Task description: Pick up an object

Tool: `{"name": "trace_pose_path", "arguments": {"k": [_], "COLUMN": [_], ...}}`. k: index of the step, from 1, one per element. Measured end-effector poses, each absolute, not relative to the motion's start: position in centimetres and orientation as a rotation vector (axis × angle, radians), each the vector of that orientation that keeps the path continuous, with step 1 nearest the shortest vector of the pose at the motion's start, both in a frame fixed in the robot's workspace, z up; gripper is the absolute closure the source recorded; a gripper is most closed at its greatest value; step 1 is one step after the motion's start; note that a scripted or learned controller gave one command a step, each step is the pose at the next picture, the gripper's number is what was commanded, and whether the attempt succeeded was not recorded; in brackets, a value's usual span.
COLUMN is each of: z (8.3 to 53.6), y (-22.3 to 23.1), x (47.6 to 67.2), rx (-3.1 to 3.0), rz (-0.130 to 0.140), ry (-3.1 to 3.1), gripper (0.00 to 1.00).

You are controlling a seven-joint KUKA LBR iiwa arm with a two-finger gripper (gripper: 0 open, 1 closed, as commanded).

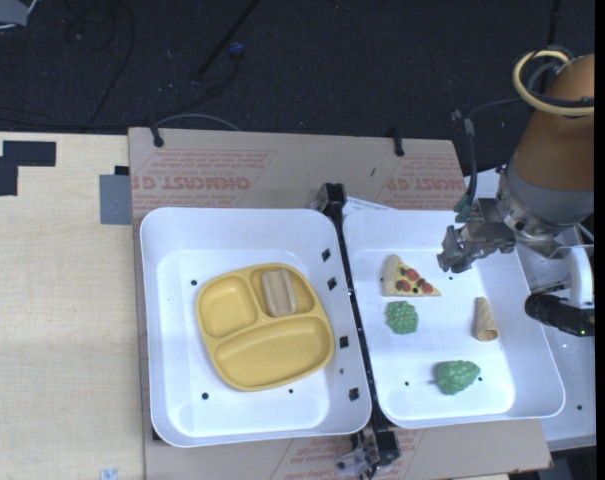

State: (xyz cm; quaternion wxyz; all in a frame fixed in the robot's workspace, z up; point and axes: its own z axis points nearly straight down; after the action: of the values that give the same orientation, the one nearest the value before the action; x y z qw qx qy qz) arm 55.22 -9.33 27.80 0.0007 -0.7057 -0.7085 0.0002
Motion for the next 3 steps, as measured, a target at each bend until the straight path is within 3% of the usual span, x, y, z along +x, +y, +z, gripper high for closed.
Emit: {"name": "trace_pose_path", "arguments": {"k": [3], "z": [23.3], "y": [3.7], "x": [59.5], "rx": [-2.216], "rz": [0.002], "ry": [-2.224], "gripper": [1.00]}}
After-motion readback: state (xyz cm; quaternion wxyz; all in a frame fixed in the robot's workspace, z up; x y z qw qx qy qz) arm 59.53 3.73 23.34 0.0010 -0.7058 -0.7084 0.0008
